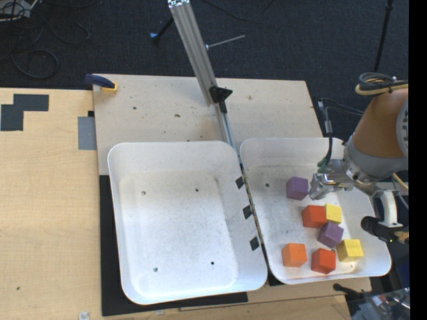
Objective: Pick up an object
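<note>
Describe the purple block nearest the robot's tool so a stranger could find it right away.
Start at the right-hand shallow white bin, where small coloured blocks lie. The purple cube sits alone at the top of that cluster, just left of the tool. The other purple block lies lower, wedged among orange and yellow ones.

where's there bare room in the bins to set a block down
The left bin floor is bare wall to wall. In the right bin, the strip along the divider is free. Its right half is crowded with blocks, the gripper above them.

Rounded grey robot arm point(373, 160) with broad orange band, small silver metal two-finger gripper point(321, 185), what may be looped cables on top
</note>
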Controlling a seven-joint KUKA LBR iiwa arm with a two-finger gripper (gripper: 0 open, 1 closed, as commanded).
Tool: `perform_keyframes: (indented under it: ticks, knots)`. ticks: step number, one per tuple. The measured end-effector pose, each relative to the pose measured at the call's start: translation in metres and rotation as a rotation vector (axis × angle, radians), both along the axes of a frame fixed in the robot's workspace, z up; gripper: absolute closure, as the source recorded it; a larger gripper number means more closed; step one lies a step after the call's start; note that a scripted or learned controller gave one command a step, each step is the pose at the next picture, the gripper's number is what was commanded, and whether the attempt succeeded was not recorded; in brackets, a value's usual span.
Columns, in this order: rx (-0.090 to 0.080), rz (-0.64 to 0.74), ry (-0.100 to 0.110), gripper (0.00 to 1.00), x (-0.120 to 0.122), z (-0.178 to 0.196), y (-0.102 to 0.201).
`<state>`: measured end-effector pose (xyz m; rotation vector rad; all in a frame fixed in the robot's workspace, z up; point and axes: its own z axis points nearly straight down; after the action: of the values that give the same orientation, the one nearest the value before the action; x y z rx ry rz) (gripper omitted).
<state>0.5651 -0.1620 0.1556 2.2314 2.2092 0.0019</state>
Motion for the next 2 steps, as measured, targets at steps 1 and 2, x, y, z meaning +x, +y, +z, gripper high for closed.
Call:
perform_keyframes:
  ticks: [1, 2]
  knots:
    - [-0.001, 0.012, -0.003, 1.0, 0.004, 0.063, -0.001]
    - [-0.001, 0.013, -0.002, 1.0, 0.013, 0.113, 0.004]
